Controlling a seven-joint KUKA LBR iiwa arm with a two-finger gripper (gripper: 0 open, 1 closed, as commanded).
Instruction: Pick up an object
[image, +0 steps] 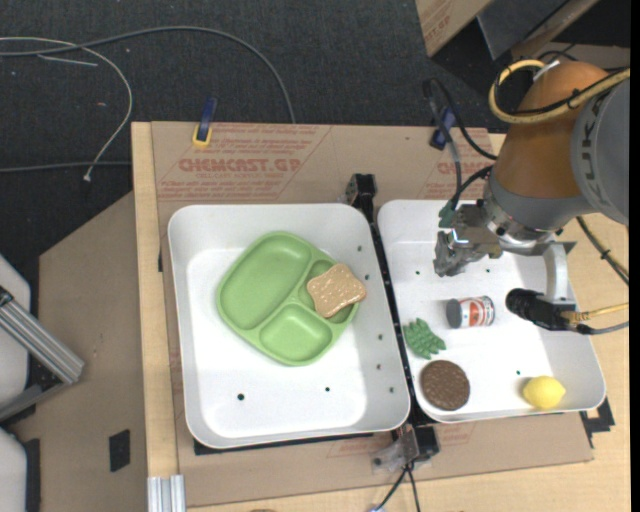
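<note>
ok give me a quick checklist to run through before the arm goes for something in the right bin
1. Targets lying in the right bin: can, green leafy piece, brown disc, lemon. Ok.
2. Hand over the right bin: ok.
3. Hand carrying nothing: cannot tell.
4. Can lies apart from its neighbours: ok.
5. Leafy piece lies against the bin's left wall: not ok for an easy grasp.
6. Green plate and toast in the left bin, out of the way: ok.
</note>
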